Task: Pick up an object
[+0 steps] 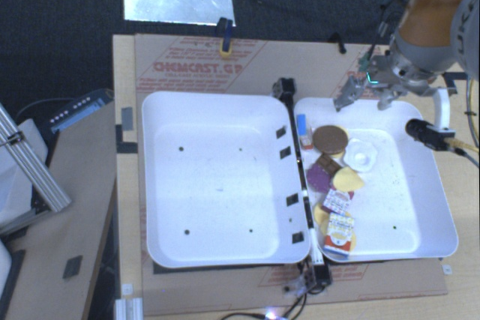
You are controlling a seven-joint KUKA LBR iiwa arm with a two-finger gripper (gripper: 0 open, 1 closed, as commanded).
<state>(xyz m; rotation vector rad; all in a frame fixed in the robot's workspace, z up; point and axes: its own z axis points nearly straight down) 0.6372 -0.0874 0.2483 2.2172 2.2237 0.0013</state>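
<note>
the gripper (369,96) hangs over the right bin's (420,213) far rim, fingers spread, holding nothing; the bin's right half lies open.

Board under bins (196,64): red print, large line reads roughly "CHEMCAST GP"; smaller red lines above it too small to read.
Board, near edge (285,277): more red print, partly covered by the bins, not legible.
Board, far right corner (358,79): red print, blurred, not legible.
Small packets in right bin (339,225): red and white printed labels, lettering too small to read.
</note>
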